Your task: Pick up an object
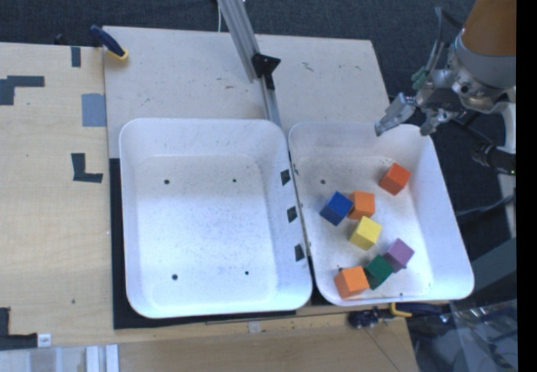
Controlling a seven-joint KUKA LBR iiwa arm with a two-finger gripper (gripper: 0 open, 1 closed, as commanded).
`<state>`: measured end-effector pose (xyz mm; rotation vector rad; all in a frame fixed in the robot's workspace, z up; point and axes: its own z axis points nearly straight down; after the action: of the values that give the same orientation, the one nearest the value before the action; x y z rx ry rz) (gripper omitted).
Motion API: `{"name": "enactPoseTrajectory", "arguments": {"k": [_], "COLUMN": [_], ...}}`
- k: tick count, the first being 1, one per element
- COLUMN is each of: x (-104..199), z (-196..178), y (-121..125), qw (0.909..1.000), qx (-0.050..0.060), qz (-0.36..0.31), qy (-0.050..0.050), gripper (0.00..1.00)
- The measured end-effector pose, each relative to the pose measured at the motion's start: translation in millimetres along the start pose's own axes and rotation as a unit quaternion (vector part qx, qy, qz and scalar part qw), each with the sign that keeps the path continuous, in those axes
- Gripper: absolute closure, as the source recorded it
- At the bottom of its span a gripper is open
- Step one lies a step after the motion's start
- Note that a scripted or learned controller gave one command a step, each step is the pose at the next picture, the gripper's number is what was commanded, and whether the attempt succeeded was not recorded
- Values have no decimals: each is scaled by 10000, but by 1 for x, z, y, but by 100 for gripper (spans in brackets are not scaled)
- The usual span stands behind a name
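My jaws (pixel 404 120) hang over the far right corner of the right bin (pixel 443 194), just above its rim, reaching in from the right. The two fingers stand apart, spread open, with nothing between them.

Every block lies in the right bin, well below and apart from my jaws. Nearest is an orange block (pixel 394 178), tilted, close to the right wall. Further down, a blue block (pixel 336 208) sits touching a second orange block (pixel 362 204) on its right. Just below those two lies a yellow block (pixel 366 233). Lower right of it is a purple block (pixel 399 254), and beside that a green block (pixel 379 270) that touches a third orange block (pixel 351 280) near the bin's front edge.

The left bin (pixel 134 194) sits just beside the right one, their rims meeting along the middle. Both rest on the worktop (pixel 185 68). A grey rail (pixel 239 18) slants down from the top of the view to the bins' shared far corner. At the worktop's far left corner lies a small blue and yellow tool (pixel 109 43).
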<state>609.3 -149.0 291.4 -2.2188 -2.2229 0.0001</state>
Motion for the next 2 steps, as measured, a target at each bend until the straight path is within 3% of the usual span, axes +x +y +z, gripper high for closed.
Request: {"name": "enactPoseTrajectory", "arguments": {"k": [1,2], "x": [0,4], "z": [0,63], "y": [0,-6], "qw": [10000,10000], "qx": [0,37], "qz": [0,0], "qy": [0,-1], "gripper": [0,0]}}
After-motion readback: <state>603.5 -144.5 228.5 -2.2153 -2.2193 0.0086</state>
